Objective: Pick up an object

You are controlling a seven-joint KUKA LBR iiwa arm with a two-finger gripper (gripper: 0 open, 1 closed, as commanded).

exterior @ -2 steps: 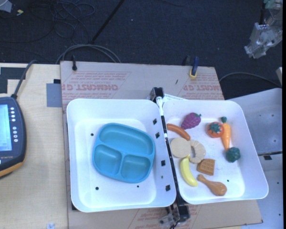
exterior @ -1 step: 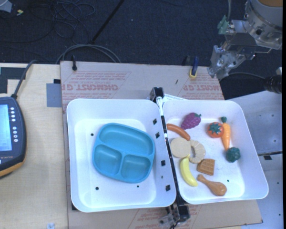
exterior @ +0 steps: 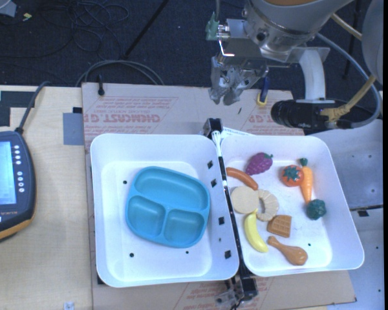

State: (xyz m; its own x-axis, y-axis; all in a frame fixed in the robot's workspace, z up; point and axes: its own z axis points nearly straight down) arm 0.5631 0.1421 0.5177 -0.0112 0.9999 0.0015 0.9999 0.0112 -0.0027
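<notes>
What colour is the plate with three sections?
The divided plate is light blue, seen in the camera view, lying in the left bin.

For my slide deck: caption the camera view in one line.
The claw hangs above the bench behind two white bins: a blue plastic divided plate in the left one, assorted toy food in the right.

The right white plastic bin (exterior: 339, 237) is crowded: 9 toy foods lie close together, the yellow banana (exterior: 255, 232) touching the round beige bread slice (exterior: 244, 200). Open floor remains along its right wall. The black divider clips (exterior: 221, 199) stand between bins.
</notes>
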